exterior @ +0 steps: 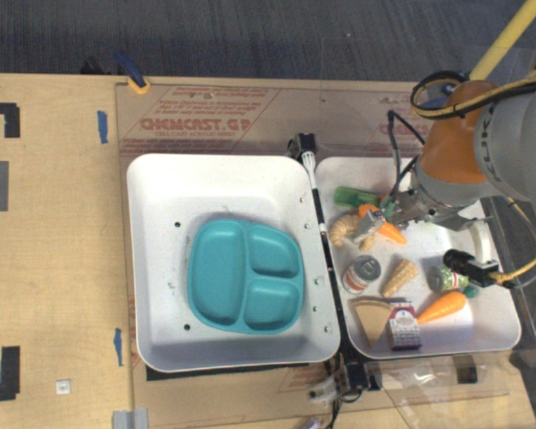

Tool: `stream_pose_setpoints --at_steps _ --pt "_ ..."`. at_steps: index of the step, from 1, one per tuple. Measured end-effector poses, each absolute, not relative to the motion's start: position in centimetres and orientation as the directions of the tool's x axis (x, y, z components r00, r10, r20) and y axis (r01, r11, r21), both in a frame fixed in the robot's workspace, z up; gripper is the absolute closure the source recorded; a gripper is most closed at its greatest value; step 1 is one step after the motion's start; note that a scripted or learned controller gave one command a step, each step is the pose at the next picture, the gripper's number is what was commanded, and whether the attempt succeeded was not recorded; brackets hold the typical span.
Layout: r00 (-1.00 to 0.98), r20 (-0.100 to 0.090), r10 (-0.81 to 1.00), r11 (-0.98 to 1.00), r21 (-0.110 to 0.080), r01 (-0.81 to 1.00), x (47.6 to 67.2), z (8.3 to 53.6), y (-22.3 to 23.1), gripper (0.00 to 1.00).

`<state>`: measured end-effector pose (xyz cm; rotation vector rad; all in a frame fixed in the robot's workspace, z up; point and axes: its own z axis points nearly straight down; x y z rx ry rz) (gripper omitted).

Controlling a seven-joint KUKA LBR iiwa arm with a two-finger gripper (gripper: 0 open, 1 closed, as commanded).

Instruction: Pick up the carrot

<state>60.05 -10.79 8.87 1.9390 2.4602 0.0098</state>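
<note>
1. At the left of the bench sits my left bin (152, 239); a teal divided tray (247, 274) lies flat in its middle, with one long compartment at nine o'clock and two smaller ones at three o'clock.
2. The right bin (505, 324) touches it along a shared edge and holds the clutter; a croissant-like pastry (341, 230) lies near that edge, at nine o'clock from my gripper.
3. A green piece (355, 196) lies at eleven o'clock from my gripper; a small round tin (364, 271) sits at seven o'clock from it, with a yellow wedge (398, 276) just beside the tin at three o'clock.
4. My gripper (380, 224) hangs low over the upper middle of the right bin, right at a small orange carrot (391, 232); I cannot tell whether it grips the piece, nor how wide it stands.
5. A small box with a purple label (404, 326) lies near the bin's front edge.
6. A larger carrot (443, 307) lies at five o'clock from my gripper, well apart from it, tilted, green top (448, 281) toward twelve o'clock.
</note>
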Motion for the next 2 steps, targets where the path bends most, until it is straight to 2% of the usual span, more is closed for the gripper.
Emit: stream_pose_setpoints --at_steps 1,2 --pt "-0.234 -0.011 0.972 0.234 0.019 0.972 60.4 10.3 -11.0 1.00" --pt "-0.330 0.001 0.944 0.330 0.012 0.944 64.4 18.9 2.4 1.00"
